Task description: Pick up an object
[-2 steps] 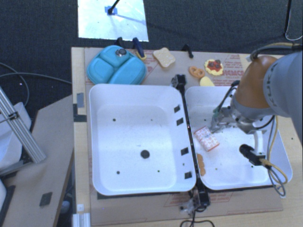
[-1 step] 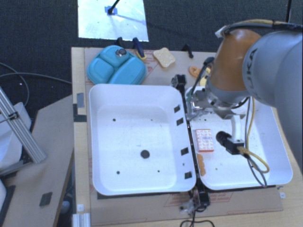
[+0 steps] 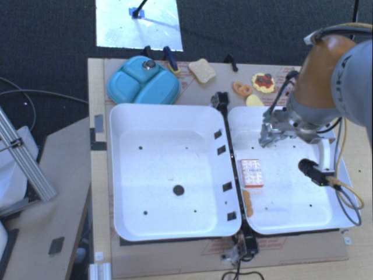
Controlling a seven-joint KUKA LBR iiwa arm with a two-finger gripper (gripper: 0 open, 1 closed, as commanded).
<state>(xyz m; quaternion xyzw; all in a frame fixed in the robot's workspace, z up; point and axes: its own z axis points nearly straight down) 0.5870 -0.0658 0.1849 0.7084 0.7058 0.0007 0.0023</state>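
Gripper position: above the upper left area of the right bin, suspended from the grey arm. Whether it is open or closed cannot be determined, and nothing is seen in its grasp. Right bin contents: a small patterned box near the left wall, and a tan item just below it. Left bin contents: one small dark disc. Behind the bins, the desk carries a blue divided tray, a toast piece and small toy foods.
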